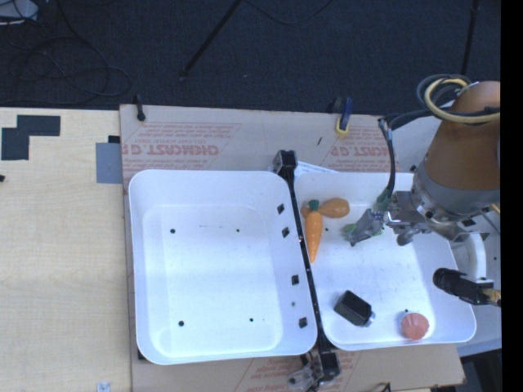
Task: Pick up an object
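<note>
A camera looks down at a slant on a bench (57, 243) that carries two shallow white bins side by side on a sheet of cardboard (204, 141). The left bin (151, 219) has a bare white floor marked with a few small dark dots. The right bin (384, 300) holds four things. A toy carrot (312, 233) lies just beside the dividing wall between the bins, its long axis running nearly parallel to that wall, with its green top at the far end and its orange tip pointing toward the near edge. Touching or almost touching the carrot's top end, a rounded orange-yellow object (334, 208) lies with its long axis crosswise, running left to right. Near the front of the right bin, a small black block (354, 309) lies turned at an angle, and a round pinkish-red ball (414, 326) rests in the near right corner, well apart from the carrot. The grey arm with its orange band (466, 149) reaches in from the right, and its gripper (362, 229) hangs over the middle of the right bin, to the right of the carrot and apart from it. Whether the gripper is released or clenched cannot be told; nothing is seen held in it.
</note>
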